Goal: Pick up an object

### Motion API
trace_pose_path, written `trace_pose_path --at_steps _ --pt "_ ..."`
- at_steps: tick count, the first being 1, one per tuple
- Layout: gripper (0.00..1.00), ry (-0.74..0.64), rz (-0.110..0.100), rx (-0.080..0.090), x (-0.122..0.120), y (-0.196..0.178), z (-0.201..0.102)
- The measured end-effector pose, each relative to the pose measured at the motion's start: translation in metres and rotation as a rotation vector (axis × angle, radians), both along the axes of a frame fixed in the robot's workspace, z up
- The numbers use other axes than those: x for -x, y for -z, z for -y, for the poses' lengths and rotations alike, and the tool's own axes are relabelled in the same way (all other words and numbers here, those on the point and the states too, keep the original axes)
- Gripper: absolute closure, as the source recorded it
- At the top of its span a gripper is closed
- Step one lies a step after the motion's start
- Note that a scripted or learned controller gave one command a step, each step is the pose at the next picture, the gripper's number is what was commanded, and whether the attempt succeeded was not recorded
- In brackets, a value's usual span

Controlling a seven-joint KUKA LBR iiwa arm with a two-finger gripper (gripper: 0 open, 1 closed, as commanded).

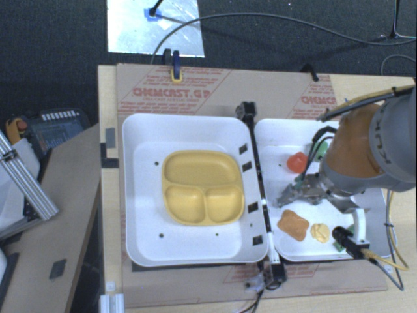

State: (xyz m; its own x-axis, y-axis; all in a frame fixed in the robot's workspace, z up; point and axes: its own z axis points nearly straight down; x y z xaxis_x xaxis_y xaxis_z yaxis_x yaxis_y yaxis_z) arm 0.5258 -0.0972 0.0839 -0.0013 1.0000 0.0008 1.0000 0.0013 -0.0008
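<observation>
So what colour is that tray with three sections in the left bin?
Pale yellow. The sectioned tray shows plainly in the camera view, in the left bin.

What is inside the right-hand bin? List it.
In the right bin lie a red piece, an orange-brown piece and a small yellow piece. The pincer reaches in above them. The arm covers the bin's right part.

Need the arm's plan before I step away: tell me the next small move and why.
Probably lower the gripper toward the orange-brown lumpy food piece lying just below it in the right white bin. Nothing is seen between its fingers, and that piece is nearest; the small red round object and pale yellow piece sit farther off.
</observation>
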Motion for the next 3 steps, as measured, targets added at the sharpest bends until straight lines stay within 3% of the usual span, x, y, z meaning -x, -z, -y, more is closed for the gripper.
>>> trace_pose_path --at_steps 1,3 --pt "1.00 0.000 0.003 0.001 -0.001 -0.011 0.000" --pt "1.00 -0.003 0.009 0.003 -0.005 -0.123 0.015"
